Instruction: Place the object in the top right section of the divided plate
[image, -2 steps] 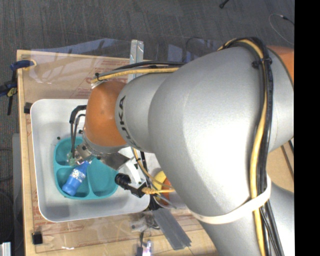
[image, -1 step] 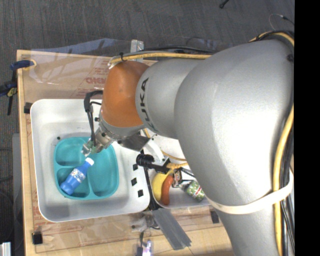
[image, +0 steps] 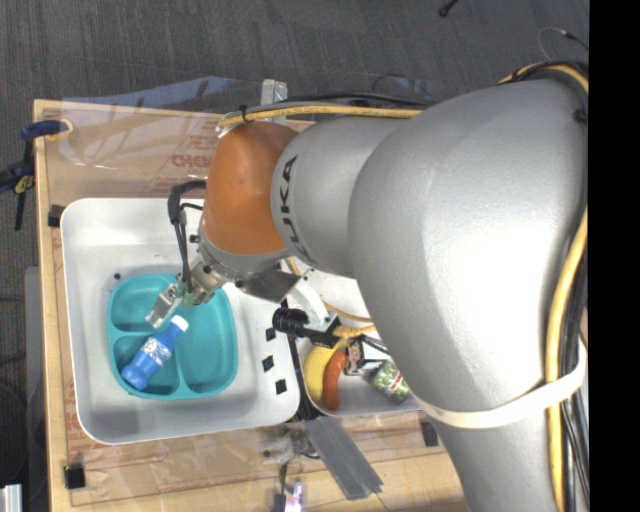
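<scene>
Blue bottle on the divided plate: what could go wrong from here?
1. The blue bottle lies slanted across a divider of the teal divided plate, so it may settle or roll into the wrong section.
2. The gripper sits right at the bottle's cap end; moving away could nudge or drag it.
3. The arm hides much of the right bin, so contact with the banana there could go unseen.

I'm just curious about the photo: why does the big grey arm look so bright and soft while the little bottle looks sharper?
Camera view: the grey arm sits nearest the lens, so it looks soft and catches overhead glare; the blue bottle in the teal divided plate lies further off, evenly lit and crisper; the claw casts little shadow.
</scene>
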